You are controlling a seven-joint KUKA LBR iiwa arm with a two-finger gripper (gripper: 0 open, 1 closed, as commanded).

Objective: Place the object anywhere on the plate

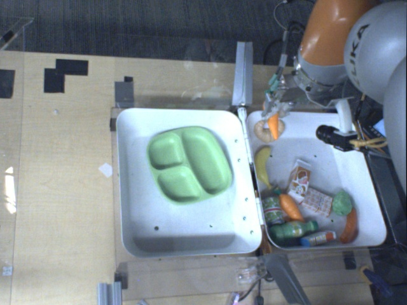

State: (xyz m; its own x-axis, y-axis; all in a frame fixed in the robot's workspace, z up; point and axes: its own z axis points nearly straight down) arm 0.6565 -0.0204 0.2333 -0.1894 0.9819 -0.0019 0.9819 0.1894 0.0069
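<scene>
Spanning the view, the pale wooden worktop (57, 189) carries two shallow white bins. The left white bin (133, 227) holds a green three-compartment plastic plate (189, 164) near its centre, with bare floor on every side of it. The right white bin (375, 230) is crowded along its near edge with bottles, a printed packet (308, 192) whose writing is too small to read, and other small items. Above that bin's far left corner, the end effector (275, 110) grips a small orange carrot-shaped object (273, 128) between its nearly closed fingers, just right of the divider between the bins.
</scene>
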